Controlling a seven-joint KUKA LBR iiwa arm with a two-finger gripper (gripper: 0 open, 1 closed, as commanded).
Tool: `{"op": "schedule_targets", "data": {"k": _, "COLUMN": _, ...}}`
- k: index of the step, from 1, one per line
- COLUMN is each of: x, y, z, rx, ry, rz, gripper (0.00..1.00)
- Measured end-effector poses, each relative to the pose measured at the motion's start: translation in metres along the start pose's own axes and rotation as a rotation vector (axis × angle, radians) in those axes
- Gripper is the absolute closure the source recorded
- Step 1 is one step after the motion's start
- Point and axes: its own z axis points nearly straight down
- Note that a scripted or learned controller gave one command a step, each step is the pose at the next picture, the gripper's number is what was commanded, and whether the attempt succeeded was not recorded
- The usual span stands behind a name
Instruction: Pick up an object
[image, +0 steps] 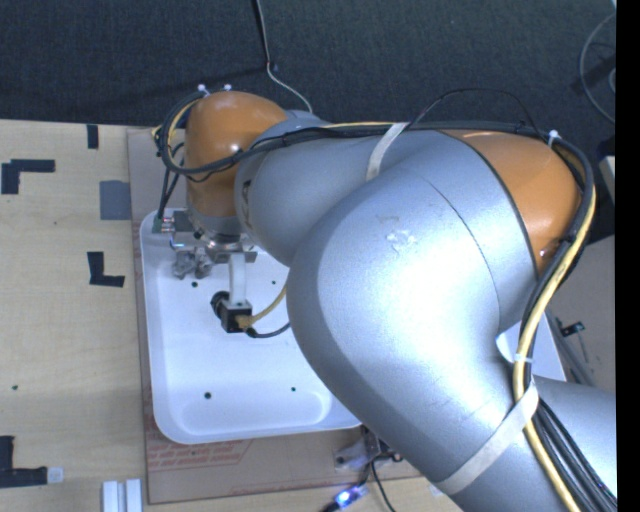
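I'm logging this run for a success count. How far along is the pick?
Done: the arm reaches across the white bin, with the gripper near the bin's upper-left corner in the view. In hand: seemingly the approach to a grasp. I cannot tell whether anything is gripped, since the arm hides much of the bin. Left: a confirmed grasp and a lift.

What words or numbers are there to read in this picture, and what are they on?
Reddish print on the cardboard sheet under the white bin: too blurred to read.
Faint mark on the grey arm: too faint to read.
Black tape pieces on the bench: shapes, not letters.
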Motion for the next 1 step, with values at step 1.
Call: {"op": "schedule_targets", "data": {"k": 1, "x": 0.0006, "y": -0.0022, "z": -0.0098, "rx": 0.005, "ry": -0.002, "rz": -0.002, "gripper": 1.00}}
